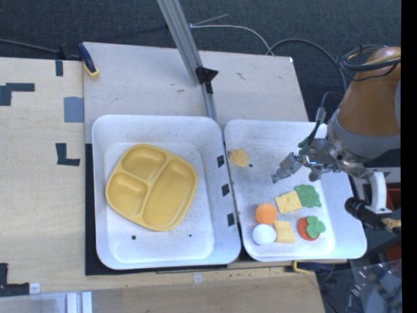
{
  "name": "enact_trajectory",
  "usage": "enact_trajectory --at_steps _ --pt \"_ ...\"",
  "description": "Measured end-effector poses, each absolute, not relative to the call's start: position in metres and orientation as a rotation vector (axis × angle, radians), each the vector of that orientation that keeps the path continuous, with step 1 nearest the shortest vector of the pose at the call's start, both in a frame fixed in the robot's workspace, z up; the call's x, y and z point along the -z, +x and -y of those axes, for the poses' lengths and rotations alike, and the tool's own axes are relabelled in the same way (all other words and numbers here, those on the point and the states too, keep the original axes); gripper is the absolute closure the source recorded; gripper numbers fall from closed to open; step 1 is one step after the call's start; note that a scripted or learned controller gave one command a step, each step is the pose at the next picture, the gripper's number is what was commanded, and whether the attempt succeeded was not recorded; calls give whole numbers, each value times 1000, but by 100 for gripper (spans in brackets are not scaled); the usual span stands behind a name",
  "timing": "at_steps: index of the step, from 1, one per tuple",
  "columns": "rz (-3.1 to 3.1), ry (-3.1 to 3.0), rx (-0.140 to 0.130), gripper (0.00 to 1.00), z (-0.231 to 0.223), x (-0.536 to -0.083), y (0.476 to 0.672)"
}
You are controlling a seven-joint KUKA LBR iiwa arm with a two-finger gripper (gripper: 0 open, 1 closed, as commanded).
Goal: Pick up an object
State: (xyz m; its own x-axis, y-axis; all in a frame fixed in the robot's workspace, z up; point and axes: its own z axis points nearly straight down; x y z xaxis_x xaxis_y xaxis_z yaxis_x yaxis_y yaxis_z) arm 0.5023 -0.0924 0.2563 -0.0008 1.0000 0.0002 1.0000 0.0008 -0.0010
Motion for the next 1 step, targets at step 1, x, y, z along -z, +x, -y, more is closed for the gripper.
enact_trajectory --at_steps 1 --pt "2215 -2230 -8 0 181 -234 510"
